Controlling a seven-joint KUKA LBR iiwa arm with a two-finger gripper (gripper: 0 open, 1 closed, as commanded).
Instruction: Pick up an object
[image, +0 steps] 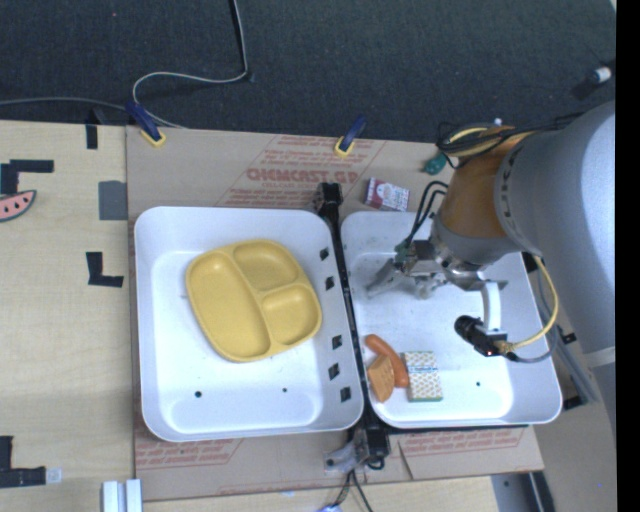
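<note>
Hand (385, 280) low over right white bin (520, 400), fingers apart, nothing between. Orange carrot-shaped toy (385, 356), patterned square packet (424, 375) nearer. Yellow divided plastic plate (255, 297) in left white bin (165, 330).

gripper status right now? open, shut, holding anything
gripper: open, fingers spread over the right bin, nothing between them.
</note>
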